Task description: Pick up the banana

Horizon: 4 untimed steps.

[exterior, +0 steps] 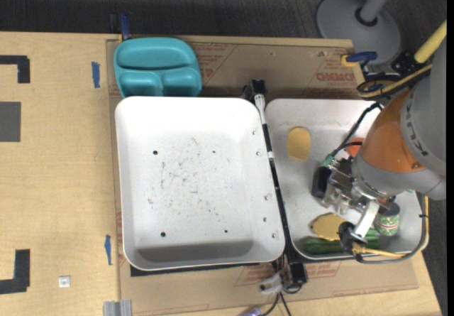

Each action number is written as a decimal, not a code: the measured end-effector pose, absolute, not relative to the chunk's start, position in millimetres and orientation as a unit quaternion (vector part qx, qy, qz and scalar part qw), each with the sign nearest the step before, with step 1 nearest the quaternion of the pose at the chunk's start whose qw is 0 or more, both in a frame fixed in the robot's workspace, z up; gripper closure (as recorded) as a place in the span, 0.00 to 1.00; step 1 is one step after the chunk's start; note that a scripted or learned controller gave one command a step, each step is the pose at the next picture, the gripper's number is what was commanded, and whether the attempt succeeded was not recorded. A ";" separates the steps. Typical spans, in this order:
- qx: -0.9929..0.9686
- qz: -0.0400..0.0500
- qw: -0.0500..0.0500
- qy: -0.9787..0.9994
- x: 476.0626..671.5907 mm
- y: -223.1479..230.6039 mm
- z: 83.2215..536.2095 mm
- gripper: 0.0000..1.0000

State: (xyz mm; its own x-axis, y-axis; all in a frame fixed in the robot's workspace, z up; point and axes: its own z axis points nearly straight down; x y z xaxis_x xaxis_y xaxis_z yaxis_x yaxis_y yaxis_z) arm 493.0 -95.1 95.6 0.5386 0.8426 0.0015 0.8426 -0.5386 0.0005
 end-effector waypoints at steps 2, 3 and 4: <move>-0.760 -0.001 -0.001 -0.650 480.3 13.2 194.2 1.00; -0.759 -0.001 -0.002 -0.651 481.2 13.6 204.0 1.00; -0.759 -0.002 -0.003 -0.651 482.2 13.9 213.8 1.00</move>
